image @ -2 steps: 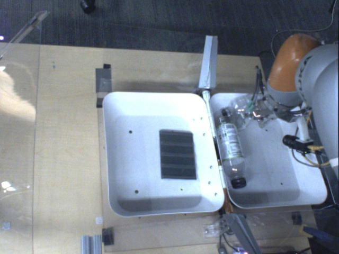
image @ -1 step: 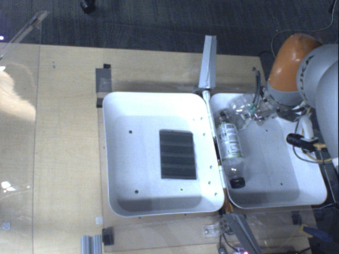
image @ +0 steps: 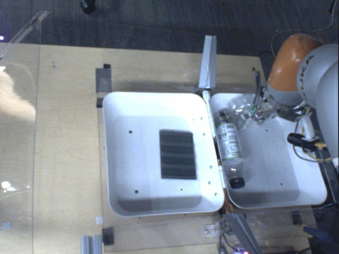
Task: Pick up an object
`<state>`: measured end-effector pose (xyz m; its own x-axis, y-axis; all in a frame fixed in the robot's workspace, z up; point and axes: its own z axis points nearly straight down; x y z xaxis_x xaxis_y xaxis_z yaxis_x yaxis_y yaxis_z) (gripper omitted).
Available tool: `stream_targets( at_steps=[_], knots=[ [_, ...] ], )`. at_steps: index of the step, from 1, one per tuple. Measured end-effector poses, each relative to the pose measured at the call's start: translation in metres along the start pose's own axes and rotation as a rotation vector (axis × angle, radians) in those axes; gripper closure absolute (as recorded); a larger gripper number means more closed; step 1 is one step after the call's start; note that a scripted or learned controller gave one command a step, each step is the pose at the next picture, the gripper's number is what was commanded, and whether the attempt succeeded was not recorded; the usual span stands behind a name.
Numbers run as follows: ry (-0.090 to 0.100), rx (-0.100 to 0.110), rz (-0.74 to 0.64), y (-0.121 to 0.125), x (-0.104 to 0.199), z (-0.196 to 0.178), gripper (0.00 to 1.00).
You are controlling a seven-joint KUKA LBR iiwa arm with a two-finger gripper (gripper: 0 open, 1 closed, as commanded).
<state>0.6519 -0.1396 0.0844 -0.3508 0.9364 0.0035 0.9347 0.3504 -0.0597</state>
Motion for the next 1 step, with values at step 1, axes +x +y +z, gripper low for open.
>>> stream_targets(
  at_steps=[1],
  knots=[
    [0.003, 0.002, 0.000, -0.0012, 0.0000, -0.0104, 1.00]
  ],
)
